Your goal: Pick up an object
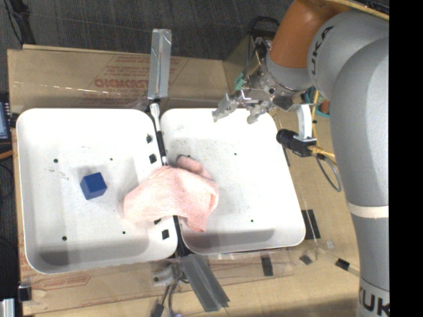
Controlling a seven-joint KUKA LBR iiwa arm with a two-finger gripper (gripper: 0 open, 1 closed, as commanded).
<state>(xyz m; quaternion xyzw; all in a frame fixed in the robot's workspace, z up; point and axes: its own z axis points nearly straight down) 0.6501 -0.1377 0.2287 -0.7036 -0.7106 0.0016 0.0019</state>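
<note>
Camera view looks down on two white bins. Red letters run across the cardboard (99, 78) behind them, too faint to read. Black letters "KU" show on the big grey arm (360, 131) near the bottom.

A soft pink cloth (173, 198) lies crumpled over the wall where the left bin (39, 177) and the right bin (264, 197) meet, part in each. A small blue cube (94, 185) sits on the left bin's floor, well apart from its walls and near the cloth.

The gripper (239, 114) hangs at the right bin's back edge. Its two shiny metal fingers (221, 113) are spread apart with nothing between them. Most of the right bin's floor is bare and smooth.
</note>
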